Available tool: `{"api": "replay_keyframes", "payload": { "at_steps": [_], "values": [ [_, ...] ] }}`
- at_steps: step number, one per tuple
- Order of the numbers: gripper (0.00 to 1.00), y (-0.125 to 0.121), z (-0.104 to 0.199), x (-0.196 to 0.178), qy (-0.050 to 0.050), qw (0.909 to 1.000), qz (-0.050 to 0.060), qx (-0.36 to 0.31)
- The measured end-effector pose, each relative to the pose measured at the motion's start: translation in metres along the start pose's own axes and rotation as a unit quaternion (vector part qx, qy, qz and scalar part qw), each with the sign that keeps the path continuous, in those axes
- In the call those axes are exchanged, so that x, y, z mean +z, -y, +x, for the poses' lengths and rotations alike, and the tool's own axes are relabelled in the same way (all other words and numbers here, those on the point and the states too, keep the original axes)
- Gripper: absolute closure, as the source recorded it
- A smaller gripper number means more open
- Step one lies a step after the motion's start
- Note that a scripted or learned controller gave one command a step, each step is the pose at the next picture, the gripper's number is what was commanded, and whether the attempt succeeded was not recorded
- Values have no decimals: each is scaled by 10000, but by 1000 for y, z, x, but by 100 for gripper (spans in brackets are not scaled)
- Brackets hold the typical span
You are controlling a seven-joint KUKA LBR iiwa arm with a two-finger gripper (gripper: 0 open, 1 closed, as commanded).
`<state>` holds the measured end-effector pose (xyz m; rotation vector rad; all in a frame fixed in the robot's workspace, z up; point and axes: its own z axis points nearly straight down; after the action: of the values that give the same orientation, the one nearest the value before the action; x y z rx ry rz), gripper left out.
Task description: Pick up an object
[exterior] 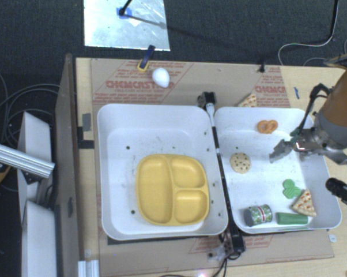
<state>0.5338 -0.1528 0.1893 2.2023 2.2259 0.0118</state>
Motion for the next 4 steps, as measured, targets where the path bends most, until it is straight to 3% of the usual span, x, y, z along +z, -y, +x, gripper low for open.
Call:
{"api": "replay_keyframes", "payload": {
  "at_steps": [1, 2, 3, 4],
  "values": [
    [0, -64, 21, 84, -6, 10000, 40, 10],
    [0, -132, 35, 105, -19, 10000, 76, 27],
    [0, -133, 5, 102, -9, 10000, 63, 58],
    [100, -134, 6, 91, 7, 10000, 53, 29]
  ]
}}
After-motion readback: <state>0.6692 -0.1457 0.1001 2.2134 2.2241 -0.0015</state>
